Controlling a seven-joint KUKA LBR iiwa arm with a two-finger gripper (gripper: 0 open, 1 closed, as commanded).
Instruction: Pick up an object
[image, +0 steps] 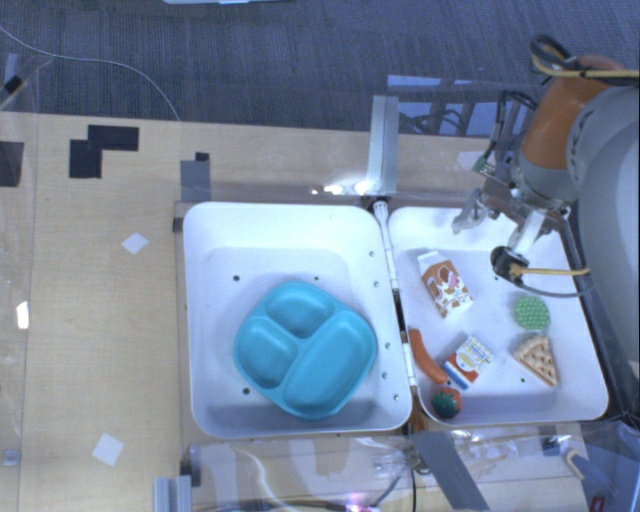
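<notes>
Pincer (497, 225) hovers over the back edge of the right bin (590, 400), fingers spread apart, nothing between them. No target picked yet, so any item counts.

Nearest candidate: small carton (446, 285), just below-left of the pincer, lying flat on open bin floor. I'd go for that one: come straight down, span its short side, keep clear of the divider wall. Green ball (532, 313) sits below-right of the pincer, near a yellow cable; it looks likely to roll, so riskier.

Further below the pincer: second small box (470, 360), toy pizza slice (537, 359), orange sausage-shaped toy (424, 356) against the divider, round dark toy (445, 402) in the near corner. Corner and wall items look poor for finger clearance.

Count, right bin: two cartons, one ball, one pizza slice, one sausage, one round toy. Left bin (215, 240), well left of the pincer: one blue divided plate (305, 348). Two bins on the desk (90, 330).
</notes>
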